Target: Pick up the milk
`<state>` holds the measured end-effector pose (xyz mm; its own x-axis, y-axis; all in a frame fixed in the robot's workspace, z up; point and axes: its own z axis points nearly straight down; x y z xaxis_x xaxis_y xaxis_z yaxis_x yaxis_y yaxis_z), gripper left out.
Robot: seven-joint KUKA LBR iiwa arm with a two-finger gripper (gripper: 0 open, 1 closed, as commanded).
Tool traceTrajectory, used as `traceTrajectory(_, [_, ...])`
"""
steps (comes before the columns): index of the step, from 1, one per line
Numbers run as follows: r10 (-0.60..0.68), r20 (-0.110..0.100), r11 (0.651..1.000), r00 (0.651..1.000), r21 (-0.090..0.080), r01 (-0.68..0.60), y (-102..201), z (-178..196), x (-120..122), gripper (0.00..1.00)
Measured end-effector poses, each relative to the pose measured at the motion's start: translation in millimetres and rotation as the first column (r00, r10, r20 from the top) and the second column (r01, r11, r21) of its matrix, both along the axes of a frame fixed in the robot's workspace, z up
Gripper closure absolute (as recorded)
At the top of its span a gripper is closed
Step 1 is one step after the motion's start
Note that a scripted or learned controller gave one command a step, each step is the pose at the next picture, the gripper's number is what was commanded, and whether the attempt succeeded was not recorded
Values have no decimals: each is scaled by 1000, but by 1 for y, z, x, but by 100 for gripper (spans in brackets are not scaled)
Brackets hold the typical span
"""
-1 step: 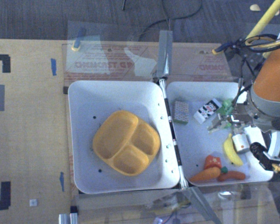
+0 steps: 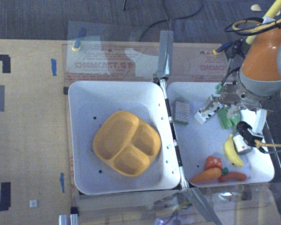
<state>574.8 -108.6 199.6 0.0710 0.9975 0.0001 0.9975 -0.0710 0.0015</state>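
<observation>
The gripper [image 2: 214,108] hung low over the right bin [image 2: 196,144], its metal fingers splayed apart around a small white carton, the milk [image 2: 202,116], which lay tilted on the bin floor near the upper middle. Whether the fingers touched the carton could not be told; it did not look lifted. By the look of things the arm was at the grasping step, and the next move called for closing squarely on the milk before raising it clear of the green item [image 2: 226,118] just beside it. A grey sponge [image 2: 181,112] sat near the bin's left wall, with a banana [image 2: 232,153], a carrot [image 2: 206,176] and red peppers [image 2: 214,163] toward the front. The left bin [image 2: 84,125] held a yellow divided plate [image 2: 126,143]. Both bins rested on a tan bench [image 2: 28,139], cables trailing across the dark floor behind.
</observation>
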Motion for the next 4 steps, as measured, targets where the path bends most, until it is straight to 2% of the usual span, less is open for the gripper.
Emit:
traceTrajectory(1, [30, -1, 1000, 1000, -1, -30, -3, -95, 39, 0])
traceTrajectory(2, [25, -2, 1000, 1000, 1, -25, -5, -86, 38, 100])
traceTrajectory(3, [218, -1, 976, 976, 1, -218, 22, -15, -6, 100])
traceTrajectory(4, [217, -1, 976, 976, 0, -217, 21, -15, -6, 0])
